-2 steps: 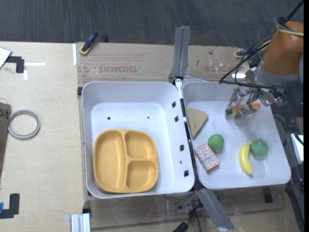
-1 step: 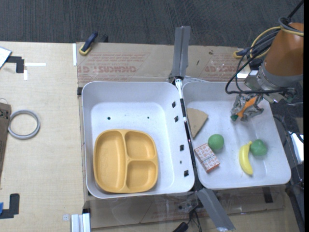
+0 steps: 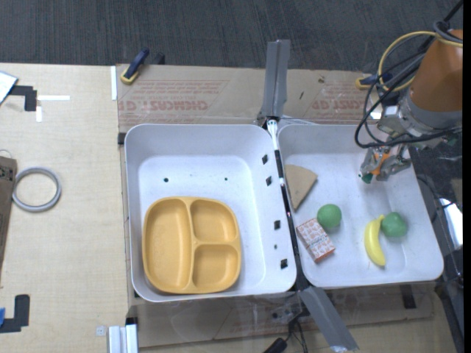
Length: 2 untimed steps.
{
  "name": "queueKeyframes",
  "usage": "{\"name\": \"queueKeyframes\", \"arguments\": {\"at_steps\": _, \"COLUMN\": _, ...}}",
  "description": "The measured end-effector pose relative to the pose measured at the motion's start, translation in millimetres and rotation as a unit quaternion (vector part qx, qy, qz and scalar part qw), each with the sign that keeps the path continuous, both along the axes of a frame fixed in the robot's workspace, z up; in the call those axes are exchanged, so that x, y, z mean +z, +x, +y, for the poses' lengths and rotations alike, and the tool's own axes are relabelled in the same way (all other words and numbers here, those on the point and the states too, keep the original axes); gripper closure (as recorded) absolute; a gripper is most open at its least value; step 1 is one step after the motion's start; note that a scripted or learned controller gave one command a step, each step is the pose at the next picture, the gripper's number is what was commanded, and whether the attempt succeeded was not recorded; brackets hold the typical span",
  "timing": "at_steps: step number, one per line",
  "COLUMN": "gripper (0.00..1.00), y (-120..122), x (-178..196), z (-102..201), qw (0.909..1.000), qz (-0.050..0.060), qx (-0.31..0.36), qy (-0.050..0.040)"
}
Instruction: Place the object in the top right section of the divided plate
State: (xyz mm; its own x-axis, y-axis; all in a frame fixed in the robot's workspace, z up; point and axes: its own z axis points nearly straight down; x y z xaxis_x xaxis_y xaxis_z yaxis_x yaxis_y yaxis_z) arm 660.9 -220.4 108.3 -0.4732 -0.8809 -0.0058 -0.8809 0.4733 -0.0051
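while the divided plate [image 3: 193, 244] sits in the left bin [image 3: 140, 197], the gripper [image 3: 379, 164] hovers over the right bin [image 3: 346, 142], its grip state unclear

Arm [image 3: 440, 72] reaching in from the right, orange band above the wrist, cables looped over it. Gripper [image 3: 377, 168] pointing down over the right bin's [image 3: 412, 271] far right corner, near its far edge, nothing visibly held.

Dark carpet floor [image 3: 184, 13] (ribbed) beyond pale wooden bench [image 3: 66, 271].
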Motion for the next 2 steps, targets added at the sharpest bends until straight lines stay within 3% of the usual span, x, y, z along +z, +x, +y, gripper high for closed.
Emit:
{"name": "queueKeyframes", "arguments": {"at_steps": 1, "gripper": 1.00, "y": -0.2, "x": 13.0, "z": -0.3, "qw": 0.9926, "qz": 0.000, "qx": 0.121, "qy": -0.0008}}
{"name": "queueKeyframes", "arguments": {"at_steps": 2, "gripper": 1.00, "y": -3.3, "x": -14.5, "z": 56.2, "qw": 0.9693, "qz": 0.006, "qx": 0.246, "qy": 0.0013}}
